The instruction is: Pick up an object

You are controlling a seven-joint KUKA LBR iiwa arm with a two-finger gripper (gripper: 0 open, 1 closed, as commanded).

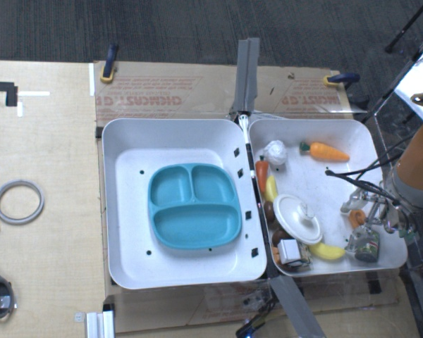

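Tape roll (18, 201) is lying on the bench at far left, and a blue divided plate (195, 206) is sitting in the left bin (120, 189). In the right bin (366, 143), a carrot (326, 152), white lid (297, 219) and banana (328, 251) are resting, while the gripper (366, 224) is hovering at that bin's right edge; whether it is gripping anything I cannot tell.

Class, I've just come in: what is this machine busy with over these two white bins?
A robot arm reaches in from the right, its gripper low over the right-hand bin, near that bin's right wall. That bin holds toy food and bits: a carrot, a banana, a white lid. The left-hand bin holds a blue divided plate. Nothing can be seen between its fingers.
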